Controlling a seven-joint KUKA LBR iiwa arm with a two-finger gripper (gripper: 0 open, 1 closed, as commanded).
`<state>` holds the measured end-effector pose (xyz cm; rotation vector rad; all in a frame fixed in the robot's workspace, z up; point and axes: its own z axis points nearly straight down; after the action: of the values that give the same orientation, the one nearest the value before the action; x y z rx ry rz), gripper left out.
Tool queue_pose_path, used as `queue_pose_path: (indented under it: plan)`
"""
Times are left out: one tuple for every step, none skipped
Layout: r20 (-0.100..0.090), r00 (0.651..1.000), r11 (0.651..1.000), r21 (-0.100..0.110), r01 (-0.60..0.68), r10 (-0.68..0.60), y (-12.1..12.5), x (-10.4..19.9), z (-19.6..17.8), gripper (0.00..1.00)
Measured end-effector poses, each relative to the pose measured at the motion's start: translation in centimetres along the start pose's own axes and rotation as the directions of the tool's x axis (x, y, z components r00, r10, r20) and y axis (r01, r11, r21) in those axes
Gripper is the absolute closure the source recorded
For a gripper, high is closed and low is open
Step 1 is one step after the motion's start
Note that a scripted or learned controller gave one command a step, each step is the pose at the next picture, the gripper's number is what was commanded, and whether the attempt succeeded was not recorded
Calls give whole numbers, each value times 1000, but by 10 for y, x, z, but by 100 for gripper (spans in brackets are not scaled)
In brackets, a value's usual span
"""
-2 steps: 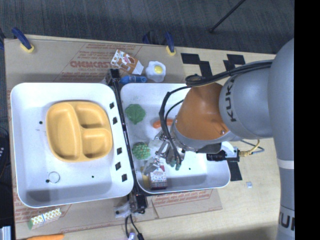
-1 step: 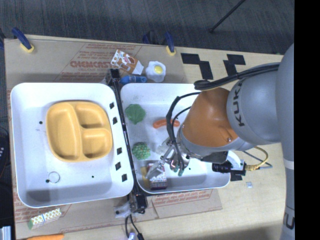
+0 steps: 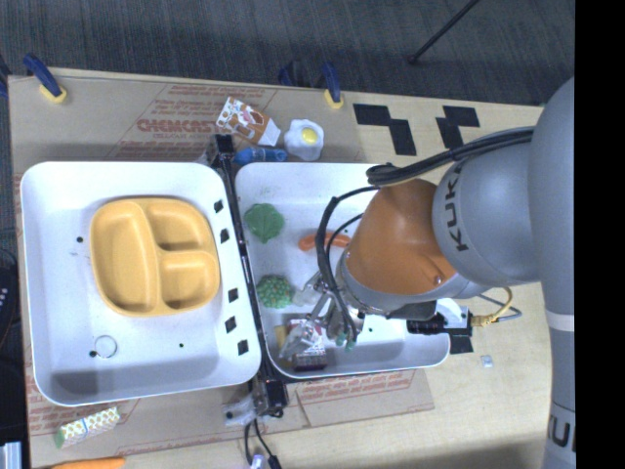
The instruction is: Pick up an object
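Observation:
My gripper (image 3: 314,337) is low in the right bin (image 3: 293,176), near its front left corner, over a small crumpled packet (image 3: 305,345) with dark and yellow print. Two green broccoli-like pieces lie to its left: one (image 3: 264,222) toward the back, one (image 3: 273,290) just beside the gripper. An orange carrot-like piece (image 3: 319,242) pokes out from under the arm. The grey arm with its orange band (image 3: 395,242) covers the right half of this bin.
The left bin (image 3: 49,262) holds a yellow divided tray (image 3: 156,254). Behind the bins on the cardboard lie a snack packet (image 3: 239,118), a blue item (image 3: 256,153) and a white-and-yellow egg-like object (image 3: 305,138). A wrapped candy (image 3: 88,425) lies at front left.

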<state>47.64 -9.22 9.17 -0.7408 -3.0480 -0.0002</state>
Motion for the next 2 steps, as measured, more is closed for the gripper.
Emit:
queue_pose_path:
  plan:
    - [0,995,995,0,96,-96,1,0,0,0]
    - [0,972,972,0,235,-235,-2,-1,0,0]
